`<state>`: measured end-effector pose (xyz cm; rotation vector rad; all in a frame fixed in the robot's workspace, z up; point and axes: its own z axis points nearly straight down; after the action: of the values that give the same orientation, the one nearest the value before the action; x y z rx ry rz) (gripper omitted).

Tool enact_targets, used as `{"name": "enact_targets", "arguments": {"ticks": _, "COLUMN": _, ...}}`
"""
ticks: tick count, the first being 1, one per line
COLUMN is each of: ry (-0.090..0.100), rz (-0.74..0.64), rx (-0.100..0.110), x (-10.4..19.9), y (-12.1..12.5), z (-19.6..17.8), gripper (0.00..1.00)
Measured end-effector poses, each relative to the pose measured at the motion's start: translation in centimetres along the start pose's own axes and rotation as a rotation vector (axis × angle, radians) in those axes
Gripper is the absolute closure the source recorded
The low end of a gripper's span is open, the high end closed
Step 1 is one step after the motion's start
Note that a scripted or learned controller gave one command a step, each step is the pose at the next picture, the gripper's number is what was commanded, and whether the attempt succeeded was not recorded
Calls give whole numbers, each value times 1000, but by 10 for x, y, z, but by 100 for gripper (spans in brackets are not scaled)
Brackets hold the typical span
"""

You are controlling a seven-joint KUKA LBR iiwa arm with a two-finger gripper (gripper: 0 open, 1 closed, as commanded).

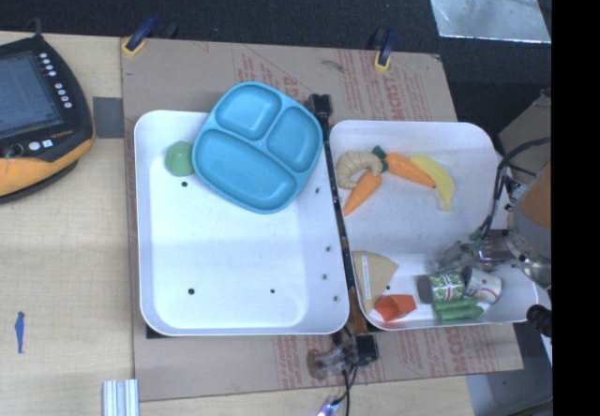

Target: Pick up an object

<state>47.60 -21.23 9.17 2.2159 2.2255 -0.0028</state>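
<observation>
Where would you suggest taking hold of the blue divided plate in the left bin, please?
Probably at the blue divided plate's lower-left rim, coming straight down from above. That edge lies over bare floor of the left bin, so there is room for the jaws to straddle it. The upper-right edge crowds the bin wall, and the green ball sits against the left side.
</observation>
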Motion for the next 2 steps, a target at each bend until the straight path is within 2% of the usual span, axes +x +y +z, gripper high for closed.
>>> {"name": "enact_targets", "arguments": {"ticks": 1, "ry": -4, "rz": -6, "rx": -1, "x": -1, "y": 0, "z": -10, "gripper": 100}}
{"name": "enact_targets", "arguments": {"ticks": 2, "ry": 4, "rz": -4, "rx": 4, "x": 109, "y": 16, "z": 0, "gripper": 100}}
